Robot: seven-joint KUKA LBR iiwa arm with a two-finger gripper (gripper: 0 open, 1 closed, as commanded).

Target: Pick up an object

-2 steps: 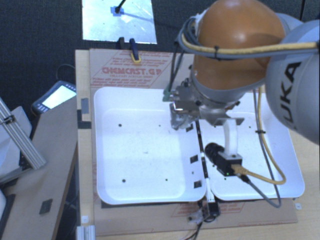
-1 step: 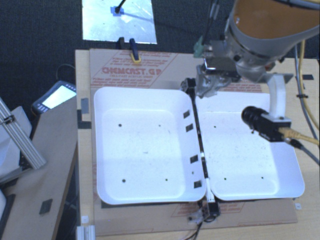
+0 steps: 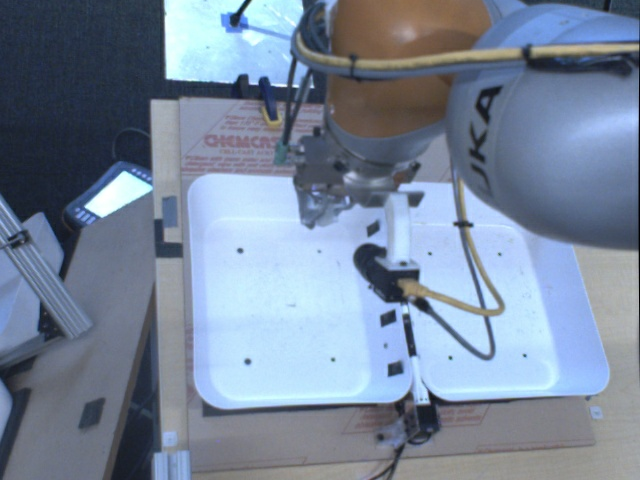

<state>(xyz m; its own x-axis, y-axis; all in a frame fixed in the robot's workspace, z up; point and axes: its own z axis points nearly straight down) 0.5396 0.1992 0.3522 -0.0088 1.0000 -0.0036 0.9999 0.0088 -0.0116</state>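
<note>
Low over the back right part of the left bin, near the seam with the right bin: the gripper, pointing down at the white floor. Viewed from above and half hidden under the wrist, so cannot tell how far open. Cannot tell either whether touching the floor or just above it, nor whether anything held. As for the object to pick up: cannot tell which or where.

Reaching in from the right, the grey arm, with the orange band above the wrist, covering much of the right bin's back edge.

On both bin floors, small dark specks, well apart from one another; too small to tell whether marks or holes. Along the seam between the bins, a few small black squares.

Under the bins, a cardboard sheet with red lettering. At its back edge, black clips with a yellow tip. Behind those, a silvery panel. Left of the bench, a lit screen and an aluminium rail at a slant.
</note>
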